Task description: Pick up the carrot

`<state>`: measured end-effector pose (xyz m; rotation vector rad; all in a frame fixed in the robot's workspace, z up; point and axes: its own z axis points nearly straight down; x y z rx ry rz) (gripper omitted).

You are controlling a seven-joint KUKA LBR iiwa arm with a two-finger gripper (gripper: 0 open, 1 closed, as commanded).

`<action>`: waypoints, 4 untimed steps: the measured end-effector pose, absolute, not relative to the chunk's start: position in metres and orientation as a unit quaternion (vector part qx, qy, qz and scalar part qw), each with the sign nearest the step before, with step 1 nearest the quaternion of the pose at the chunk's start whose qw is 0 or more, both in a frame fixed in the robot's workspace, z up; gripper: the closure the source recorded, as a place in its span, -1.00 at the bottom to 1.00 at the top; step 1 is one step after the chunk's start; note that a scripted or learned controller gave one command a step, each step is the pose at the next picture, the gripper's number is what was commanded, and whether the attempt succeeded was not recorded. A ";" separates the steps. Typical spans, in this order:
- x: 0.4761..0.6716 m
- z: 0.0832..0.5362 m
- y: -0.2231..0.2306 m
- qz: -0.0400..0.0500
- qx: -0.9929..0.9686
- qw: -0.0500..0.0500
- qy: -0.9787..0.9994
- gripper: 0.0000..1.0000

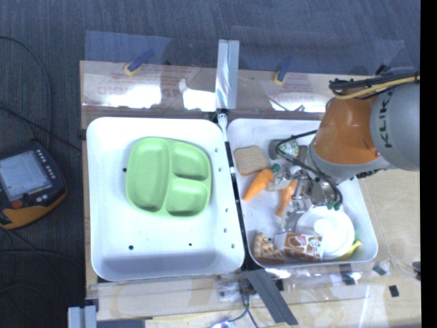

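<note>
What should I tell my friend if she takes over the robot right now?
Gripper: low in the right bin, next to a thin orange piece; whether it is open or shut can't be seen.
Carrot: lying in the right bin near the divider, below the slice of bread. Not lifted.
Green plate: in the left bin.
Done: the arm has reached into the right bin.
Left: grasp the carrot and lift it.

The orange carrot [257, 184] lies tilted in the right bin [369, 232], near its left wall.
</note>
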<state>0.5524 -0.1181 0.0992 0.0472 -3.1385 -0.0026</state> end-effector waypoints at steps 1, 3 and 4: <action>0.554 0.111 -0.120 0.002 0.014 -0.001 -1.000 1.00; 0.558 0.231 -0.038 0.000 -0.091 0.000 -0.996 -1.00; 0.501 0.182 -0.079 0.001 -0.110 0.002 -0.994 -1.00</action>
